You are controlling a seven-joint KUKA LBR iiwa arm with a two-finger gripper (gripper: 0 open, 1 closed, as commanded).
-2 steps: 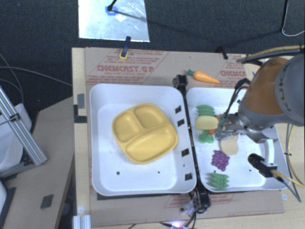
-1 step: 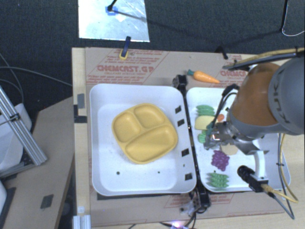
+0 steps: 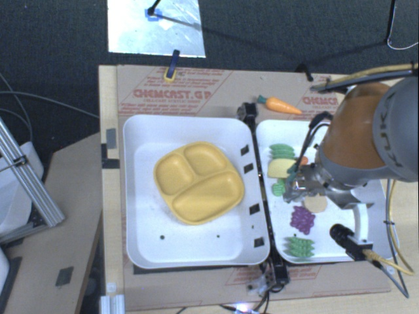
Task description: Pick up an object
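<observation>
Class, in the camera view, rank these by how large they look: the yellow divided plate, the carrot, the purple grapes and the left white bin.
Largest to smallest:
1. left white bin
2. yellow divided plate
3. carrot and purple grapes: too alike to rank; the carrot is longer, the grapes wider.

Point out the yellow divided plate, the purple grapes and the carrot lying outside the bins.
yellow divided plate (image 3: 198,182), camera view: on its large lower compartment.
purple grapes (image 3: 302,218), camera view: middle of the bunch.
carrot (image 3: 283,105), camera view: middle of its orange body.
</observation>
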